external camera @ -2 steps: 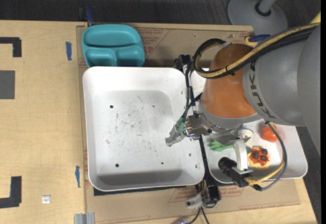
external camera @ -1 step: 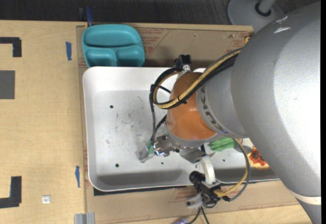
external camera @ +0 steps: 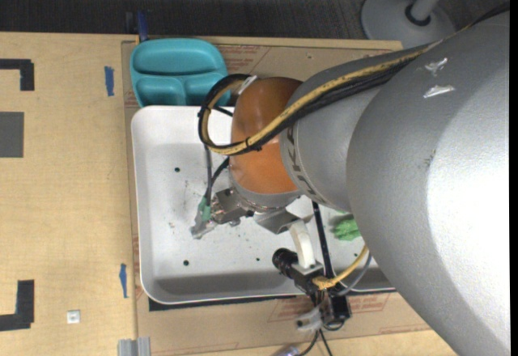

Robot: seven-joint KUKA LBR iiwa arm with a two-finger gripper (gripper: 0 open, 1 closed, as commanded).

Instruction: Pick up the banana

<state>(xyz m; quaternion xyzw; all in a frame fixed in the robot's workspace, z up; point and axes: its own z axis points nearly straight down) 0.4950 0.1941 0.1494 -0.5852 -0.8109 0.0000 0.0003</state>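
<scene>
My grey arm with its orange band [external camera: 263, 140] reaches over the white bin [external camera: 158, 184] and covers its right half. The gripper [external camera: 207, 215] hangs low over the bin floor, left of the bin's middle, seen from above and mostly hidden by the wrist. A small greenish bit shows at its tip; I cannot tell what it is, nor whether anything is held. The bin floor to the left of the gripper shows just dark specks.
A teal divided tray [external camera: 178, 71] stands against the bin's back edge. A small bright green object [external camera: 346, 227] peeks out under the arm at the right. Black and yellow cables [external camera: 212, 116] loop off the wrist. Tan bench [external camera: 65, 184] lies to the left.
</scene>
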